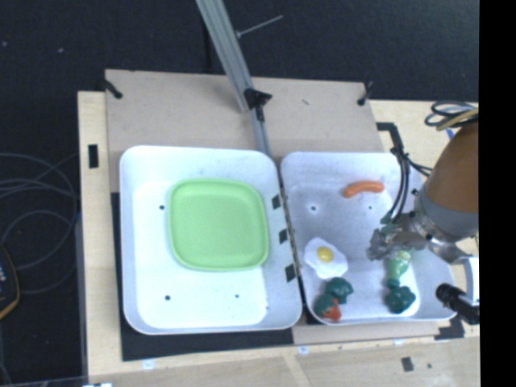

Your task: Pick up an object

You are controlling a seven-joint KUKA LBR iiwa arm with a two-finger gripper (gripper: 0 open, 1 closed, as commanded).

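Claw [393, 248] low over green toy [397, 268]; I cannot tell its state. Risk: toy skids against dark green piece [400, 299] just beyond.

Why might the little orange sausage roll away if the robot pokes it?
The orange sausage looks rounded and long, so a poke would probably roll or spin it across the smooth right bin. It seems small, likely light. Its slight curve may stop it rolling far.
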